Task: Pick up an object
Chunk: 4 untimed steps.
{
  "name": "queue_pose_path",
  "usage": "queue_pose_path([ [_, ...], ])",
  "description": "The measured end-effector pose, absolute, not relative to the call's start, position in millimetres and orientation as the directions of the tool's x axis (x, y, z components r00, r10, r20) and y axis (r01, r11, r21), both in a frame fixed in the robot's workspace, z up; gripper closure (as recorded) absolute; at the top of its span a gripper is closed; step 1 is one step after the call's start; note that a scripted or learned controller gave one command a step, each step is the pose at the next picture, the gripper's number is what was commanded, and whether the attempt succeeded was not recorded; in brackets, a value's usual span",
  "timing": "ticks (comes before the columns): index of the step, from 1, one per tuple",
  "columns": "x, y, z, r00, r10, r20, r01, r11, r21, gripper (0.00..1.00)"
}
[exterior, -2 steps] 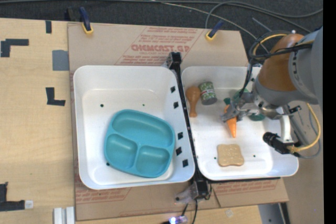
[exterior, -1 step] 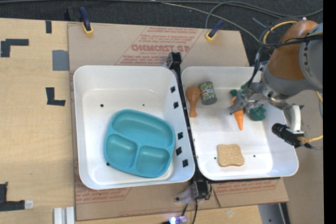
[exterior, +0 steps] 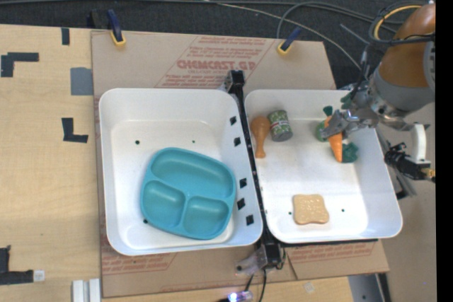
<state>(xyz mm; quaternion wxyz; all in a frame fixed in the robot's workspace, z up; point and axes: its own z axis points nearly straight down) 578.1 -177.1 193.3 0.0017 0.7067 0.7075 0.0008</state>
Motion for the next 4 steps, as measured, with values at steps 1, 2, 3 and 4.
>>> queue_pose_path([
  [1,579.1,-177,246,-0.002,1.0,-0.001,1.0,0.002,0.004,1.0],
  [2,563.2,-133,246,-0.004,1.0,0.0,1.0,0.004,-0.001,1.0],
  [3,559.2,-77,250,-0.007,1.0,0.001,1.0,0.007,-0.002,1.0],
  [4,551.0,-20,253,-0.007,1.0,0.002,1.0,0.007,-0.002,1.0],
])
